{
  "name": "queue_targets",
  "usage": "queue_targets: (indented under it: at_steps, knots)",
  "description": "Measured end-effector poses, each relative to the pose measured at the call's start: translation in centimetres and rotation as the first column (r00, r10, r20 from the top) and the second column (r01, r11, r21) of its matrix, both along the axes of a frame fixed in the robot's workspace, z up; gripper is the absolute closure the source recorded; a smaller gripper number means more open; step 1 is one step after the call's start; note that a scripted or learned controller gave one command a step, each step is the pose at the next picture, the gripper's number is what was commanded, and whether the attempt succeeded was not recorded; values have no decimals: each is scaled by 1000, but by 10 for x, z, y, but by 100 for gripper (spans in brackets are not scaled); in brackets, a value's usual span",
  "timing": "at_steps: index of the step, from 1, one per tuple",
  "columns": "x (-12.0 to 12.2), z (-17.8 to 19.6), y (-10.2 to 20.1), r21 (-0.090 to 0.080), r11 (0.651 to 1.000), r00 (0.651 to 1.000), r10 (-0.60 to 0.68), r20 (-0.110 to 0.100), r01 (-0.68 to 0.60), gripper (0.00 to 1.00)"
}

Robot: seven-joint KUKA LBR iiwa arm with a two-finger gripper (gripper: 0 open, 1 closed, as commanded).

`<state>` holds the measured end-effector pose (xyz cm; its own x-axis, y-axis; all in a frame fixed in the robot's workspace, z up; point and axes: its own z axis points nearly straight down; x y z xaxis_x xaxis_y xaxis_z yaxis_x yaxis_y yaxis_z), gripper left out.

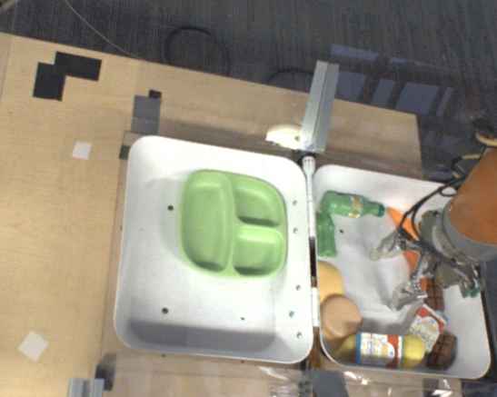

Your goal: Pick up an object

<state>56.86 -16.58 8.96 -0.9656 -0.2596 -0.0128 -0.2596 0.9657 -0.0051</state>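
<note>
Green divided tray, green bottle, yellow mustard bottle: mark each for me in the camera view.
Green divided tray [231, 223]: camera view, on the ridge between its compartments.
Green bottle [348, 204]: camera view, on its body, near the right bin's top-left.
Yellow mustard bottle [380, 349]: camera view, on its label.

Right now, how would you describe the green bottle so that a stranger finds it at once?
Look in the right-hand white bin, at its far left corner. The green bottle lies there on its side. It is the one clear green thing with a cap; the nearby green packet is flat.
</note>
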Motion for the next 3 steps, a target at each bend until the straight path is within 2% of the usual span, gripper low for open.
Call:
queue_targets:
  at_steps: [1, 2, 3]
  knots:
    - [62, -1, 36, 2, 1000, 1000, -4, -2, 4, 0]
    - [76, -2, 72, 0, 998, 998, 69, -12, -69, 0]
    - [35, 49, 65, -1, 997, 997, 83, 0, -83, 0]
